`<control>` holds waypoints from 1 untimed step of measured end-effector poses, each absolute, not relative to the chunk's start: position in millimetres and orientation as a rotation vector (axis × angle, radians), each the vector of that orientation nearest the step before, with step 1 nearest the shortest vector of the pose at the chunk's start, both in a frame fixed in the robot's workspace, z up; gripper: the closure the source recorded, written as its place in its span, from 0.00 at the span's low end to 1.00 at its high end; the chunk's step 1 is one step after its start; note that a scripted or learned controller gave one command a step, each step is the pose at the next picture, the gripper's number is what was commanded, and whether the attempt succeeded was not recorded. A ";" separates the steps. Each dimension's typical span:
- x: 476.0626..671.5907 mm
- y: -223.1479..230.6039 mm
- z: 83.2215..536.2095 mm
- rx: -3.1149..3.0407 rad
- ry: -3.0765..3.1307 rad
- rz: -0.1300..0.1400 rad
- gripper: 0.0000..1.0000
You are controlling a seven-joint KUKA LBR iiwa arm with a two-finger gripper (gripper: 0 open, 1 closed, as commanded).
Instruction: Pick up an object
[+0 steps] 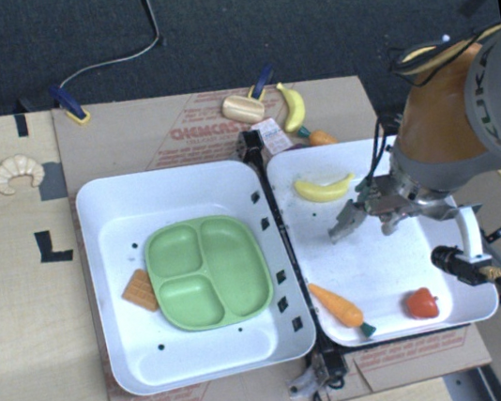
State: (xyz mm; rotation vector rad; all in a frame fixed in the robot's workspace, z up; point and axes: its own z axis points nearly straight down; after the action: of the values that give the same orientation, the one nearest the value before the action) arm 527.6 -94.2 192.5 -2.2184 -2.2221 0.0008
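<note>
Right bin [376, 269]: banana [324, 188] at the far edge; carrot [336, 304] near the front left; red fruit [422, 303] at the front right. Gripper [365, 220] over the bin's middle, just below the banana, fingers spread apart, nothing between them. Left bin [111, 218]: green divided plate [210, 271], orange wedge [139, 290] tucked at its left edge. On the bench beyond the bins: croissant [18, 173], bread roll [242, 107], second banana [292, 106].

Plate [209, 271] in left bin [99, 206] (carrot [336, 305] in right bin [376, 269]).
</note>
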 end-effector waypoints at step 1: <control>545.0 -186.6 87.0 -2.226 -2.224 -0.001 0.00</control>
State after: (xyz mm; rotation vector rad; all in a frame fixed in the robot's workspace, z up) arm 545.0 -186.6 87.0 -2.2256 -2.2244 -0.0008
